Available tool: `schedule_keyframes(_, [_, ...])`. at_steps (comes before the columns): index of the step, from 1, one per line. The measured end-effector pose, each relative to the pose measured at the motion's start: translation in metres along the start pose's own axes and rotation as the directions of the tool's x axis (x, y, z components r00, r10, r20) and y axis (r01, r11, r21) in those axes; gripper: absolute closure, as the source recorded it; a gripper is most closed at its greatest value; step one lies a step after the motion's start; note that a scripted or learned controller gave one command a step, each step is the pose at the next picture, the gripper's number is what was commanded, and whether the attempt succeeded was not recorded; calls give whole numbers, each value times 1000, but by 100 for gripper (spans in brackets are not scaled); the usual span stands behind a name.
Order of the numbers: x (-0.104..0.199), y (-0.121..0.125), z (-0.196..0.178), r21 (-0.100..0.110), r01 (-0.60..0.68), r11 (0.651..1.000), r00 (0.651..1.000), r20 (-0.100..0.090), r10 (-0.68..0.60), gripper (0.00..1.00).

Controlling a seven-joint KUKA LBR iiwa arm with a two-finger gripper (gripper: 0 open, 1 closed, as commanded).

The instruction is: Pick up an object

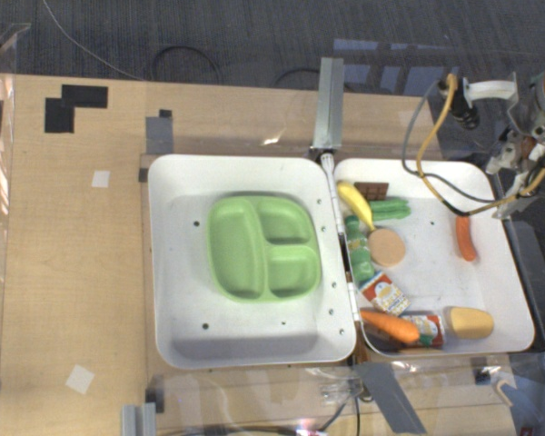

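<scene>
Green plate point(262, 260), split into compartments, lies in the middle of my left bin point(177, 334). Just right of the divider, in the right bin point(513, 330), toys crowd the left wall: a banana point(355, 203) up top touching a brown block point(373, 190) and a green pod point(389, 210), a tan disc point(387, 248) below them, then a small printed packet point(382, 292), and a carrot point(390, 326) at the near edge beside a flat wrapper point(427, 328). A yellow wedge point(470, 322) sits near the front right corner. A small orange sausage point(466, 239) lies alone toward the right side. My arm point(536, 130) hangs above the bin's far right corner, cables looping off it; whether my hand is clenched or released I cannot tell.
</scene>
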State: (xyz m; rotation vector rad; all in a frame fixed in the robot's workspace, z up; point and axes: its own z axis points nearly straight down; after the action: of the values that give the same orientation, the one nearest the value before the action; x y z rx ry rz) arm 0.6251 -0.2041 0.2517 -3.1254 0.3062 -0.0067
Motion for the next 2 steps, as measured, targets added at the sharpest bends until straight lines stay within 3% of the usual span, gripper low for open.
schedule_keyframes(1, [16,-2,163,-1,-3,1000,1000,-4,3,0])
schedule_keyframes(2, [15,-18,165,0,-6,1000,1000,-1,6,0])
